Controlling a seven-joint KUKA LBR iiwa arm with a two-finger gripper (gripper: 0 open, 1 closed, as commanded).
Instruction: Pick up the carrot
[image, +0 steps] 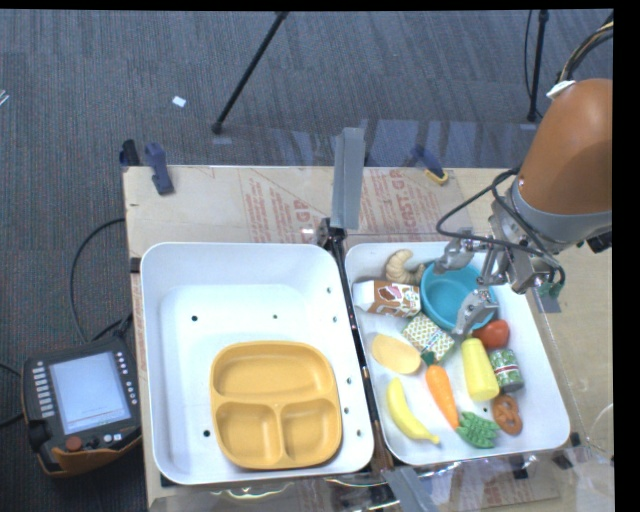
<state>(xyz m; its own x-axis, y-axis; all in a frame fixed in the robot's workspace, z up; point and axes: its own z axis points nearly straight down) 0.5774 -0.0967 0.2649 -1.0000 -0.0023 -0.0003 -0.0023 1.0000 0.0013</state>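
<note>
The orange carrot (442, 393) lies in the right bin (553, 395), pointing away from me, with its green leafy top (478, 430) toward the bin's front edge. It rests between a yellow banana (409, 412) and a yellow corn cob (478, 369). My gripper (463, 287) hovers over a blue bowl (447, 297) at the back of that bin, well behind the carrot. Its fingers are open and spread across the bowl, with nothing between them.
The right bin also holds a lemon-shaped yellow piece (395, 354), a checkered green packet (429, 338), a small printed box (396, 297), a tomato (495, 334), a can (507, 370) and a pretzel-like piece (506, 412). A yellow divided tray (277, 404) sits in the left bin (170, 300).
</note>
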